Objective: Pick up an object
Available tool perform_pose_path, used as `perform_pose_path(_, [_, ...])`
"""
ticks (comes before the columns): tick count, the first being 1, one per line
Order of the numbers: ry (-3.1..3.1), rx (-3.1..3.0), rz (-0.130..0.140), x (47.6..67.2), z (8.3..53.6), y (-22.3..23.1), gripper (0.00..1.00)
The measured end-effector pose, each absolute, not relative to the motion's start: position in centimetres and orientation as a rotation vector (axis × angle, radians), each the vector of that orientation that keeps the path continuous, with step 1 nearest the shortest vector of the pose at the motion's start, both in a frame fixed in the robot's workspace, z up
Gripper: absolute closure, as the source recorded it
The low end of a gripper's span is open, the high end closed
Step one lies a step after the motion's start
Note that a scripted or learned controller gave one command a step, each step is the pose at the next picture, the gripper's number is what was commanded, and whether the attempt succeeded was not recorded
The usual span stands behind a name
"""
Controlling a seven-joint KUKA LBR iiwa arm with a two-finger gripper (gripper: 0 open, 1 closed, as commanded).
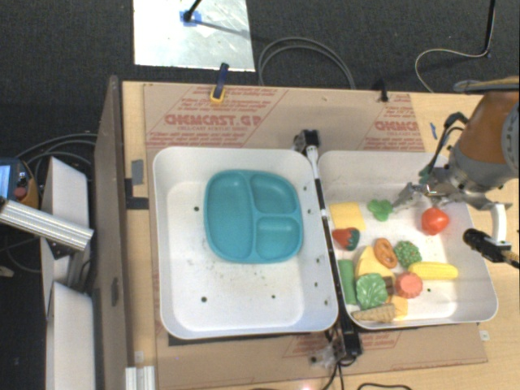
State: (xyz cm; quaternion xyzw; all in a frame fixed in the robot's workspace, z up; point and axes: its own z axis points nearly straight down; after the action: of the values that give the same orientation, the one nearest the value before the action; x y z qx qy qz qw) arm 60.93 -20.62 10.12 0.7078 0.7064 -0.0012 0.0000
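At the near edge of the right bin (484,307) lie a green block (372,290) and a pink ball (409,285), with a yellow banana (434,270) just beside. Behind them are an orange slice (386,253), a strawberry (347,237) and a yellow block (347,214). A red tomato (435,220) lies near the gripper (424,188), which hangs low over the bin's far side; how wide it stands, I cannot tell. The left bin (180,299) holds a teal divided plate (252,216).
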Motion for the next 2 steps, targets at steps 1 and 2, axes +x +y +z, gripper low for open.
perform_pose_path(1, [2.221,2.221,-0.001,57.9,11.2,-20.6,0.0])
perform_pose_path(2, [2.222,2.22,-0.001,55.7,11.0,-20.1,0.0])
